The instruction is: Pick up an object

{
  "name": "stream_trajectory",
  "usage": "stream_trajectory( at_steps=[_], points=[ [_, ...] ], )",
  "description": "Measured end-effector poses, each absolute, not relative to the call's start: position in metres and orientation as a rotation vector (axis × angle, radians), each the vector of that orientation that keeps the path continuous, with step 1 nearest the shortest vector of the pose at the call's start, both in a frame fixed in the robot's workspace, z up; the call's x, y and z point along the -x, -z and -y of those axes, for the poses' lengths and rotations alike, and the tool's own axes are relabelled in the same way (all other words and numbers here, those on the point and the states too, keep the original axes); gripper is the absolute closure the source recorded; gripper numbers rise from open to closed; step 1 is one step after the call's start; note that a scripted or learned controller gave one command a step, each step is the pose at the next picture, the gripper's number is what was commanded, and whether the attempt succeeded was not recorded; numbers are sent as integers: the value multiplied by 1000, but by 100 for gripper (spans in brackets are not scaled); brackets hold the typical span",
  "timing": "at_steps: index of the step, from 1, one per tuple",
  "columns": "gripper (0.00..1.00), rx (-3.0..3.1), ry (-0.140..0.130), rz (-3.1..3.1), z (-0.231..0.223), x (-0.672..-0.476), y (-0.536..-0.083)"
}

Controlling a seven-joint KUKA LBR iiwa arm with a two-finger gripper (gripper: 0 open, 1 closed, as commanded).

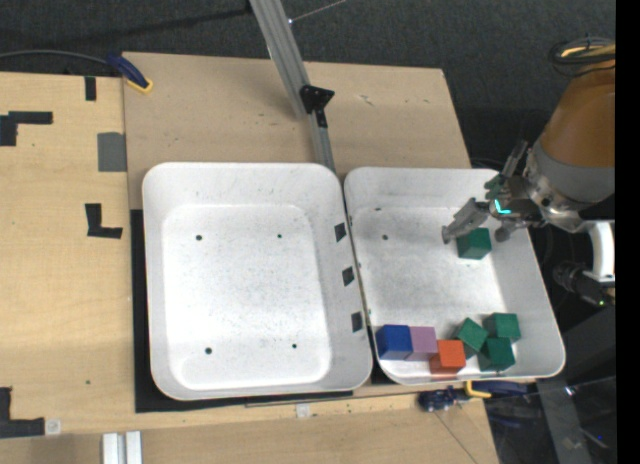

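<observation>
The two-finger gripper (486, 220), fingers seemingly spread wide, hangs just above the small green cube (475, 244), perhaps touching it.

1. Two white bins: the left bin (160, 252) and the right bin (420, 202), side by side.
2. Four green blocks in the right bin: one (475, 244) near its right edge, and three (471, 333) (505, 326) (497, 353) clustered at its near right corner.
3. One blue block (395, 341) on the near edge.
4. One purple block (423, 340) beside it.
5. One orange block (450, 354).
</observation>
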State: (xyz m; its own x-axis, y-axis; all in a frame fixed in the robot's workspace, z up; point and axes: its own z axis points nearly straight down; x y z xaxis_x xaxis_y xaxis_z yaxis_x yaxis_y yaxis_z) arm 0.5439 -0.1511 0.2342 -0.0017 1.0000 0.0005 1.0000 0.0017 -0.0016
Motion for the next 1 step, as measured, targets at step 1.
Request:
stream_trajectory(
  at_steps=[1],
  points=[
    [0, 2217, -8, 2218, 157, -546, -172]
  ],
)
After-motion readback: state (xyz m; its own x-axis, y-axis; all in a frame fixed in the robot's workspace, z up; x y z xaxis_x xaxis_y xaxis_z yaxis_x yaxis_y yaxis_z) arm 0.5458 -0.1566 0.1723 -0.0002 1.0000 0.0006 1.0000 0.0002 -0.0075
